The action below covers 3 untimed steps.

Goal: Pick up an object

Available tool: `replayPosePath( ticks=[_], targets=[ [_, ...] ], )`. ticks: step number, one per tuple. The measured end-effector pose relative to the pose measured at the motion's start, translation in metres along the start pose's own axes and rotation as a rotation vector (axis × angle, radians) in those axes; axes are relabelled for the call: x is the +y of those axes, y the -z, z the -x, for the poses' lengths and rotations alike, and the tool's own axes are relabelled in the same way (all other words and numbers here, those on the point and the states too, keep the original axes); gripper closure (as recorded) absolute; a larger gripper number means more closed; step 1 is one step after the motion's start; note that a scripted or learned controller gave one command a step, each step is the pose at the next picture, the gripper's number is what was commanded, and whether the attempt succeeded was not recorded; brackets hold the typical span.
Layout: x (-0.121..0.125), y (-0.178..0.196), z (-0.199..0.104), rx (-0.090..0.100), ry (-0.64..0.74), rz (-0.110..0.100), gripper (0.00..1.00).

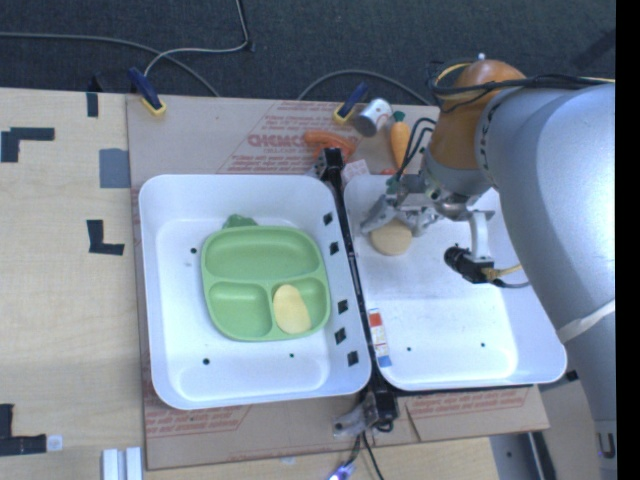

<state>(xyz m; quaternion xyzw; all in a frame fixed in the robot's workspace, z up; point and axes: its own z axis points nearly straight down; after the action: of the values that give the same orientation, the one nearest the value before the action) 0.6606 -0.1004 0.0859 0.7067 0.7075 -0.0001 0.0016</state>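
- My two-finger metal claw [397,218] hangs low in the right-hand shallow white bin [450,338], near its upper left corner.
- The pale tan, rounded lump [391,240] I'm after lies on the bin floor, right at my fingertips.
- My fingers look splayed wide to either side of it, though the slant makes this hard to judge.
- To do this well, I should centre over the lump, settle down to the floor, then close evenly.
- The green divided plastic plate [264,280] sits in the left bin, a yellow oval piece [291,308] in one compartment.

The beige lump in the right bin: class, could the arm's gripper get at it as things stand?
Probably yes. The gripper hangs directly over the beige lump in the right bin, with nothing lying between them.
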Motion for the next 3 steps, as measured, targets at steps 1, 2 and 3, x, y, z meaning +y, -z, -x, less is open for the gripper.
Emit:
replayPosePath(
  ticks=[1, 2, 3],
  targets=[
    [0.008, 0.000, 0.010, 0.000, 0.001, 0.000, 0.00],
    [-0.013, 0.000, -0.004, 0.000, 0.000, 0.000, 0.00],
    [0.003, 0.000, -0.001, 0.002, 0.001, 0.000, 0.00]
  ],
)
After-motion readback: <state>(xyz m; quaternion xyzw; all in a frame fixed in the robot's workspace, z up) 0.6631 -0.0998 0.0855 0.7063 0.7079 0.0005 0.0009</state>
